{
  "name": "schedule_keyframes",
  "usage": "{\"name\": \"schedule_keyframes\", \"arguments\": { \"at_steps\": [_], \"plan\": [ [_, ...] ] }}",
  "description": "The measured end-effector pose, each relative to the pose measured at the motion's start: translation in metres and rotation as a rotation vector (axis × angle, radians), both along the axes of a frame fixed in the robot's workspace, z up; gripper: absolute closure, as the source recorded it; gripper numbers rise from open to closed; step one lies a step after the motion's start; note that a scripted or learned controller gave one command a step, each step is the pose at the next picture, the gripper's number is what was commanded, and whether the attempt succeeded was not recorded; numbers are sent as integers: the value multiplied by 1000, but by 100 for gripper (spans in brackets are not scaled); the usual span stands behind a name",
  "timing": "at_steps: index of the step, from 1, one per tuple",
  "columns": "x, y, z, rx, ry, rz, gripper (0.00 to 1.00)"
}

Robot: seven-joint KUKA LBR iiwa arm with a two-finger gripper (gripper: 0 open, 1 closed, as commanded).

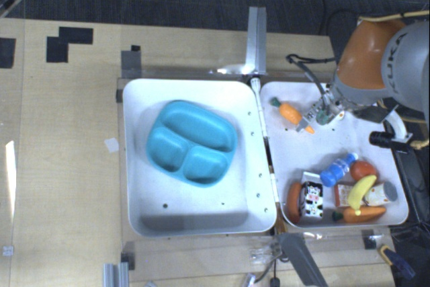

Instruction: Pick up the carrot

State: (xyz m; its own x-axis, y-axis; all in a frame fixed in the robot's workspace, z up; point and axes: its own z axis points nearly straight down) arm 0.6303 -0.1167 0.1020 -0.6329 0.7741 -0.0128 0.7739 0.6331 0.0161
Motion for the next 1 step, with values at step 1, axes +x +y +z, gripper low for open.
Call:
{"name": "schedule_keyframes", "arguments": {
  "at_steps": [1],
  "plan": [
    [22,83,85,6,14,-533,100]
  ]
}}
